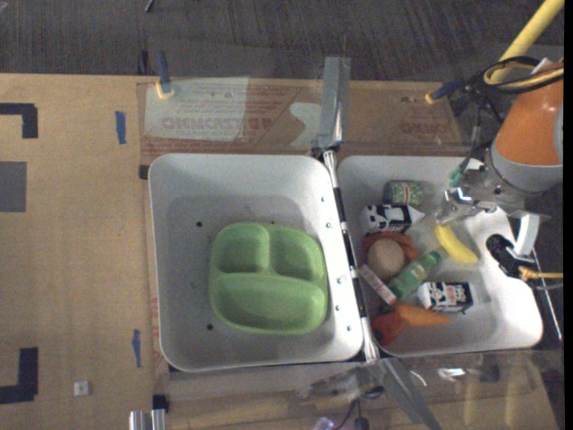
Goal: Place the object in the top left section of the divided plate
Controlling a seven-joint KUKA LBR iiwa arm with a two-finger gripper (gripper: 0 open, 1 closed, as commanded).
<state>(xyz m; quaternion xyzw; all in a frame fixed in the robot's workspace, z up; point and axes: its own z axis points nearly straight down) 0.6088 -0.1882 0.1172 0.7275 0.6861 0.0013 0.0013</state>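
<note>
If lowered crookedly into the crowded white plastic bin, could bump the yellow toy banana away. Spread or closed metal gripper: cannot tell.

Green divided plate: three sections, two small at top, one wide at bottom; lies flat, slightly turned, middle of left bin; sections bare.
</note>
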